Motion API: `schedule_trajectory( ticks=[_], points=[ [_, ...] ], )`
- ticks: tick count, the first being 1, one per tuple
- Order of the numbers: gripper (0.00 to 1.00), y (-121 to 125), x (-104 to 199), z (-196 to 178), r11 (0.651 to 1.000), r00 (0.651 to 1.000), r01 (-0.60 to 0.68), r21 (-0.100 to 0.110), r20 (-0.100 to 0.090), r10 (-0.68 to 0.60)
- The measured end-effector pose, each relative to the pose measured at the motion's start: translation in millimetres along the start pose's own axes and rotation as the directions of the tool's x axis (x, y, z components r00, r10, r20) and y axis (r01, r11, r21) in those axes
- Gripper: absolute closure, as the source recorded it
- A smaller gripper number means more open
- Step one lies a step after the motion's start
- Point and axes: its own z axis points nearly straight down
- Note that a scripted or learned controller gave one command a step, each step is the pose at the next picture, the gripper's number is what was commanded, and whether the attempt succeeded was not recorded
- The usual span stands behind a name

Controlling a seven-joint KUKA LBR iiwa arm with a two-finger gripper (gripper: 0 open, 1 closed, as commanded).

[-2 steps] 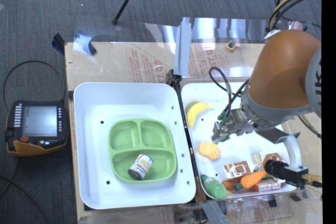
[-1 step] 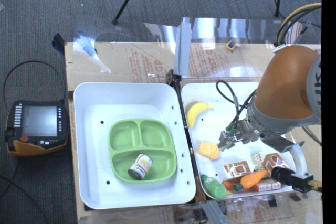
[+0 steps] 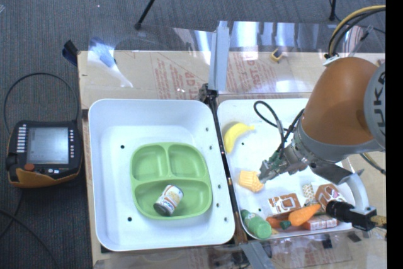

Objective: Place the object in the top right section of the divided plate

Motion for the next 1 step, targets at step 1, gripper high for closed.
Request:
schedule_trajectory(
  ticks=[1],
  points=[
    [1.0,0.3,1.4,18.7,1.0,1.0,0.007,0.001,0.0,-0.007]
  ],
)
